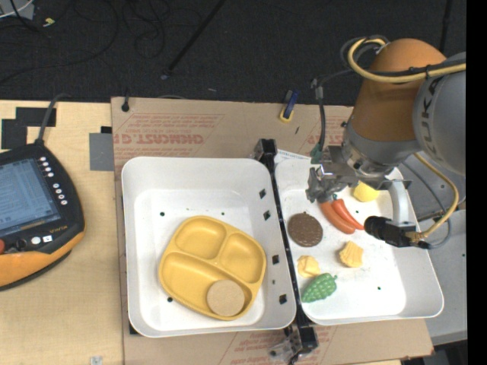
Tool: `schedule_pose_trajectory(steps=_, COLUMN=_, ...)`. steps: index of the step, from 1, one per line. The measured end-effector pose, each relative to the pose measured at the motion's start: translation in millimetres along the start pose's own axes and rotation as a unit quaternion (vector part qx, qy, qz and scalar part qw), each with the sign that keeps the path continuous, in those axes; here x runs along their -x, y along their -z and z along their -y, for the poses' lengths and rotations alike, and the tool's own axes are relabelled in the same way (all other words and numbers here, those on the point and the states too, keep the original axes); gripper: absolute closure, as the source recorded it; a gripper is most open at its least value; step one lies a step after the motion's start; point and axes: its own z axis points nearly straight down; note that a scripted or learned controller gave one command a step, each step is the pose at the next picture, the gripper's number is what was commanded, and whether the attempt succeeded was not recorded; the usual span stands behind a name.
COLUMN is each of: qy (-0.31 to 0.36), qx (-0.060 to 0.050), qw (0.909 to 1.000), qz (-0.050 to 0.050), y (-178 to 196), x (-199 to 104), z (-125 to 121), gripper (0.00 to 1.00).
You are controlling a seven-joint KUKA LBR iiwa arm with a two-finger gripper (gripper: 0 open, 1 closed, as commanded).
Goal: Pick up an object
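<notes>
In right white bin, gripper hovers just above upper-left end of orange-red plastic carrot; finger state: cannot tell. Carrot's long axis runs upper-left to lower-right, away from gripper. Count: one carrot, one brown round patty, three yellow pieces, one green piece.

Even overhead light, moderately bright. White bins near blown out, soft glare on their rims. Faint short shadows under the yellow tray. Background floor dark, murky. Focus slightly soft throughout; mild grain.
</notes>
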Motion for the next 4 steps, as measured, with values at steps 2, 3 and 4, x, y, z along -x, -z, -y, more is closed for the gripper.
schedule_pose_trajectory(steps=2, qy=-0.001, qx=0.010, qw=1.0000, qz=0.001, y=128.5, x=-56.9, z=-7.9, gripper=1.00)
schedule_pose_trajectory(steps=3, qy=0.000, qx=-0.001, qw=1.0000, qz=0.001, y=74.0, x=-125.2, z=28.0, gripper=1.00)
schedule_pose_trajectory(steps=4, qy=-0.003, qx=0.005, qw=1.0000, qz=0.001, y=136.4, x=-93.0, z=53.3, gripper=1.00)
